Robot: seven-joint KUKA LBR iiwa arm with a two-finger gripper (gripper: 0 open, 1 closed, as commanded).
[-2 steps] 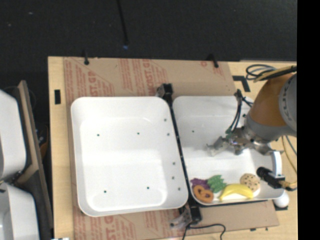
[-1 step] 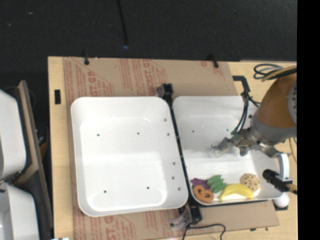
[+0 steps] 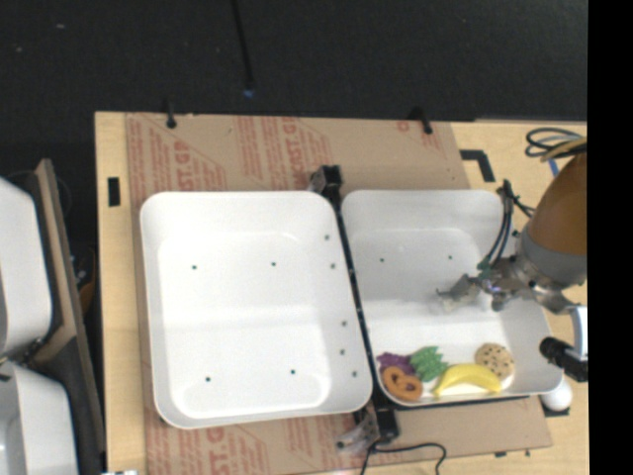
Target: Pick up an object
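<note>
From my station I saw the arm (image 3: 559, 226) reaching in from the right over the right bin (image 3: 415, 216), its orange band above the grey wrist. The tool (image 3: 457, 293) hung low over the middle of that bin, pointing toward the left, and I could make out nothing between its fingers; how far apart they stood was too blurred for me to tell. The objects lay in a row along the near wall of the right bin, well apart from the tool: a purple bunch of grapes (image 3: 394, 361) at the left, a brown doughnut (image 3: 403, 384) just in front of it, a green leafy piece (image 3: 429, 361) beside them, a yellow banana (image 3: 467, 379) touching the leafy piece, and a speckled cookie (image 3: 494, 360) at the right end, just above the banana's tip. The left bin (image 3: 247, 305) sat beside it on the bench (image 3: 247, 151), their rims meeting along the dark strip between them.
</note>
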